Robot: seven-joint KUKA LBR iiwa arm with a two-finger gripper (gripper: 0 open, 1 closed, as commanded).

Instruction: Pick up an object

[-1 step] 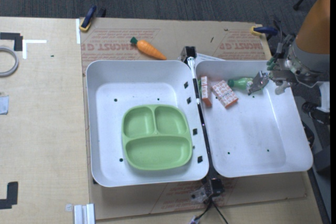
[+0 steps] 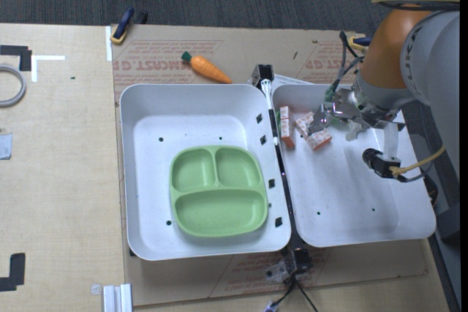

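Observation:
My gripper (image 2: 324,118) hangs low over the far left part of the right bin (image 2: 365,223), below the grey wrist and its orange band (image 2: 387,40). Right under and beside it lie small packaged items: a red and white box (image 2: 285,126) by the bin's left wall and a pinkish packet (image 2: 316,138) touching or just below the gripper. The wrist hides the contact, so I cannot tell whether anything is held.
The left bin (image 2: 146,215) holds a green divided plate (image 2: 218,191). A toy carrot (image 2: 207,68) lies on the cardboard behind the bins, with a blue clip (image 2: 123,24) further left. A black cable fitting (image 2: 376,161) hangs over the right bin.

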